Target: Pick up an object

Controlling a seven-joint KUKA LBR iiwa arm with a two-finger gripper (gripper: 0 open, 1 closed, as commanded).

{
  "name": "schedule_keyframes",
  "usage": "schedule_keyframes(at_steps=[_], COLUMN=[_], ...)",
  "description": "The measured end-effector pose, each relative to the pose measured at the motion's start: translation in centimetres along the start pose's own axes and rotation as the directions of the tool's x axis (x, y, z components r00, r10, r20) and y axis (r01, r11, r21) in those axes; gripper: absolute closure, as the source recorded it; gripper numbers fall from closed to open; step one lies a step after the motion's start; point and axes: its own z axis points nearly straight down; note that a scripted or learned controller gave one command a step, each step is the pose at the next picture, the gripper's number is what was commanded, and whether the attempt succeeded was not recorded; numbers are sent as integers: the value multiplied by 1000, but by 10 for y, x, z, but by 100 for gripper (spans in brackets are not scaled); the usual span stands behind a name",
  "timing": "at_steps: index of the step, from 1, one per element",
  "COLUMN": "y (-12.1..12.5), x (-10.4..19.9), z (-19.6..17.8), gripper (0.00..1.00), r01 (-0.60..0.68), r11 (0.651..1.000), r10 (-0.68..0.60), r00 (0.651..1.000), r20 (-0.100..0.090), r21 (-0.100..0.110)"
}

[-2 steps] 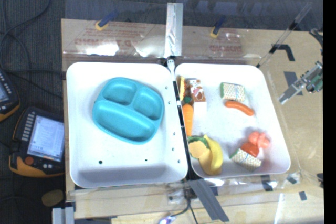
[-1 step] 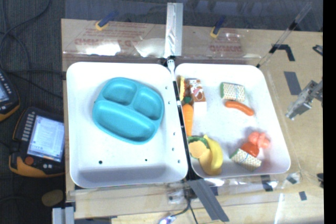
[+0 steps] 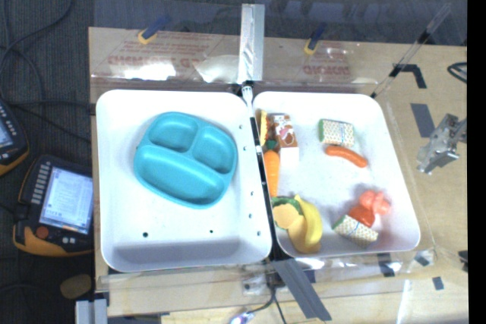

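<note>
Overhead slanted view of the desk point(image 3: 114, 42) with two white bins side by side. The left bin point(image 3: 121, 239) carries a blue divided plate point(image 3: 185, 158). The right bin point(image 3: 395, 163) carries the candidate objects: a carrot point(image 3: 271, 169) and a small box point(image 3: 281, 131) along its left wall, a banana point(image 3: 305, 224) at the near edge, a sausage point(image 3: 346, 155) beside a patterned block point(image 3: 336, 132), and a red piece point(image 3: 370, 205) near the right corner. The gripper's state cannot be told. Every object lies in its bin, so by judgement the pick is not yet done; selection, approach, grasp and lift remain.
</note>
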Motion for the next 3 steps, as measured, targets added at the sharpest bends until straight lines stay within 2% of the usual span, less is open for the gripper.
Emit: schedule_keyframes(at_steps=[1, 2, 3], y=[0, 1, 50], x=[0, 0, 16], z=[-1, 18, 37], gripper=[100, 100, 100], r01=[295, 512, 646], r11=[956, 859, 764], r10=[-295, -512, -646], r00=[956, 859, 764], r20=[0, 1, 1], r21=[-1, -1, -3])
